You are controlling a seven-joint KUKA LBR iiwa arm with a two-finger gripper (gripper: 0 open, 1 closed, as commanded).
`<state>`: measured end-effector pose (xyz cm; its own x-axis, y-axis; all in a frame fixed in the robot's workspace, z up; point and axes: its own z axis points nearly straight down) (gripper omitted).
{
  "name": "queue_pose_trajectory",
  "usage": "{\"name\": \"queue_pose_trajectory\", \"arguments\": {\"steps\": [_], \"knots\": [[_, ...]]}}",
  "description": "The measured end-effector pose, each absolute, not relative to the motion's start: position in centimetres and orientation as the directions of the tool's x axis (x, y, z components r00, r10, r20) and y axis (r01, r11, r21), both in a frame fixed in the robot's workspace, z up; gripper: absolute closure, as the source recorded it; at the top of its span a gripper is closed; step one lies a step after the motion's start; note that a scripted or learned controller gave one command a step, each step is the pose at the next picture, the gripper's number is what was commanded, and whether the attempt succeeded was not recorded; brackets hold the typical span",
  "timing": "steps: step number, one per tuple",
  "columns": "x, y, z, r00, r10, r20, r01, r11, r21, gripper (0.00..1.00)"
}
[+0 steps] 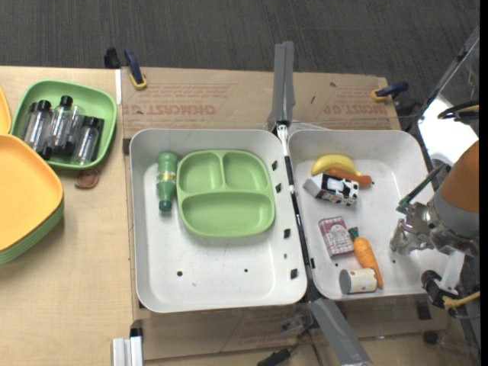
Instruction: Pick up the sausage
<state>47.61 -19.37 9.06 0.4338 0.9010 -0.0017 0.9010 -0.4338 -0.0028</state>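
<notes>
The sausage (357, 178) is a short red-brown link in the upper part of the right bin (404, 147). It lies just below a banana (336, 163) and behind a black-and-white cow-patterned box (335, 189), which covers its left end. My gripper (407, 238) hangs over the right side of the same bin, low and to the right of the sausage and well apart from it. Nothing shows in its grasp.
Also in the right bin are a pink carton (335, 235), a carrot (367, 254) and a grey can (357, 281) lying on its side. The left bin (213, 280) holds a green divided plate (226, 192) and a green bottle (166, 179). A green tray of bottles (65, 124) and orange plates (27, 204) sit at far left.
</notes>
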Motion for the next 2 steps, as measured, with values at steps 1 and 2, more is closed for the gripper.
{"name": "queue_pose_trajectory", "arguments": {"steps": [1, 2], "knots": [[47.7, -17.5, 10.9, 0.058, 0.998, 0.001, 0.998, -0.058, -0.002, 1.0], [49.1, -19.9, 9.1, -0.26, 0.966, 0.0, 0.966, 0.26, -0.001, 1.0]]}}
